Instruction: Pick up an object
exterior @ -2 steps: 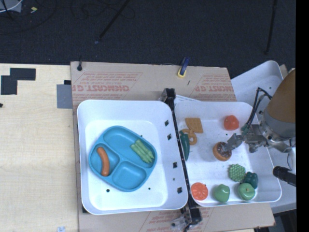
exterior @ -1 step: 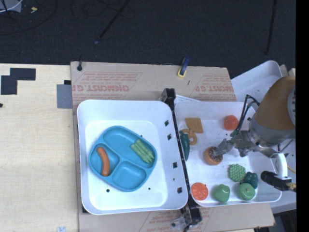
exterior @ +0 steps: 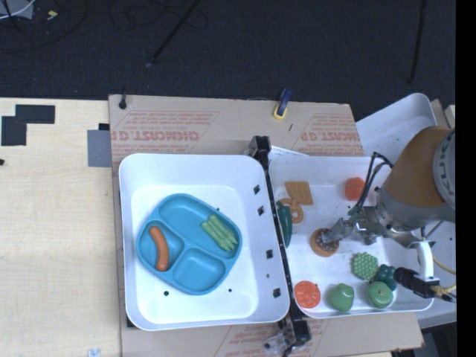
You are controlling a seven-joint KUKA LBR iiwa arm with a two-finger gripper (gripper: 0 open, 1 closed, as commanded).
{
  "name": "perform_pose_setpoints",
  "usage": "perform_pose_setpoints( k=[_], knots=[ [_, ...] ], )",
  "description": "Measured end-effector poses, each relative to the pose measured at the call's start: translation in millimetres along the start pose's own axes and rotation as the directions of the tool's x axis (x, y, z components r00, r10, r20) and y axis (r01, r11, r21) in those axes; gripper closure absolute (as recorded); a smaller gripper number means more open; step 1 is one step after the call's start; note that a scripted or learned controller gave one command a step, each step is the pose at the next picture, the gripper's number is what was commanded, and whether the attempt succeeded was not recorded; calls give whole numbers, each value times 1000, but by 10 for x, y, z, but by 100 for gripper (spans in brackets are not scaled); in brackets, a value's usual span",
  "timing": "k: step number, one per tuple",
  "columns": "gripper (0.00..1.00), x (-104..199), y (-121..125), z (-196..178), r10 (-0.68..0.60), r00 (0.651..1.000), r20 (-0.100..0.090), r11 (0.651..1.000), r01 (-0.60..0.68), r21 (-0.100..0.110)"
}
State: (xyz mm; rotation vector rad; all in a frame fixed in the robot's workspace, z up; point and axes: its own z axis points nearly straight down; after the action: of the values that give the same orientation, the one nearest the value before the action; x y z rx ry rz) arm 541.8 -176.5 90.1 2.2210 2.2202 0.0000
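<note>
Left bin (exterior: 149, 171): well to the gripper's left, white, and it holds a blue divided tray (exterior: 190, 274).
Tray contents: an orange sausage (exterior: 159, 247) lies in the tray's left compartment and green beans (exterior: 221, 231) in its upper right one, both far left of the gripper.
Right bin (exterior: 327, 171): the one the arm (exterior: 420, 181) reaches into from the right.
Dark green vegetable (exterior: 285, 222): against the divider, left of the gripper.
Pretzel (exterior: 293, 211) and tan cracker (exterior: 299, 192): left of and slightly above the gripper.
Orange-red fruit (exterior: 306, 294): at the near edge, below and left of the gripper.
Brown round object (exterior: 324, 242): directly at the gripper's tip, seemingly touching it.
Gripper (exterior: 332, 236): low over the brown round object; whether it has closed on it cannot be told.
Green apples (exterior: 341, 297): two on the near edge, below and right of the gripper.
Red-orange ball (exterior: 355, 189): above and right of the gripper.
Green bumpy object (exterior: 364, 265): below right, beside a teal piece (exterior: 385, 277).
</note>
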Motion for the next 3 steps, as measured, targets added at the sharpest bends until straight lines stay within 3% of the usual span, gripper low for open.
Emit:
perform_pose_setpoints(
  k=[1,3],
  knots=[
    [100,19,20,-129,2,1000,-8,1000,-2,-3],
    [100,-2,-134,-1252,-1,1000,0,1000,1,-2]
  ],
)
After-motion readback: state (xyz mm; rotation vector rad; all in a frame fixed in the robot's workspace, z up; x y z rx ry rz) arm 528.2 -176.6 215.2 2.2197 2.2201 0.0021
